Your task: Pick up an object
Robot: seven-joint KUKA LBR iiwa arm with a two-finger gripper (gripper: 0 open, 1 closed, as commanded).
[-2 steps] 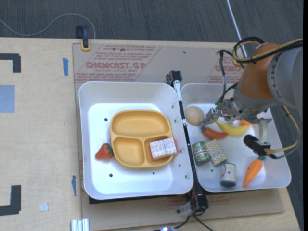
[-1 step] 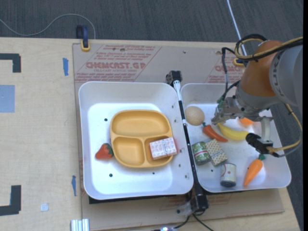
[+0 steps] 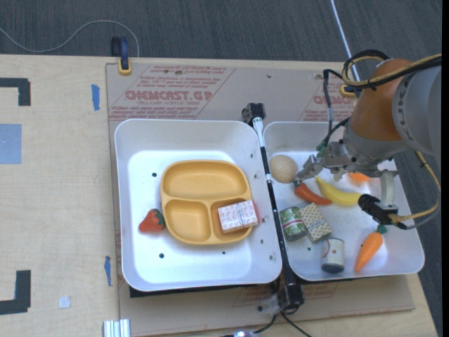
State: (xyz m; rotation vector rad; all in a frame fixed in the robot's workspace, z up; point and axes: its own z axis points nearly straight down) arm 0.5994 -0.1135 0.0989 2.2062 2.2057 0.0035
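Camera view: right bin, arm low over the toys.
Nearest, orange plastic carrot [image 3: 369, 250]; then curved yellow banana [image 3: 338, 192], partly under the gripper [image 3: 330, 161]; beige egg [image 3: 283, 168] beside. Finger state hidden, cannot tell; wrist covers the bin's far corner.

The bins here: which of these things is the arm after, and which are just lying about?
Job, in the right bin:
egg, banana, carrot, green can, gripper.

Lying about:
yellow tray, strawberry, small box, blue clamp.

glossy white plastic bins [image 3: 133, 188], matt yellow plastic tray [image 3: 203, 180], pale wood bench [image 3: 56, 188], printed cardboard sheet [image 3: 175, 90]
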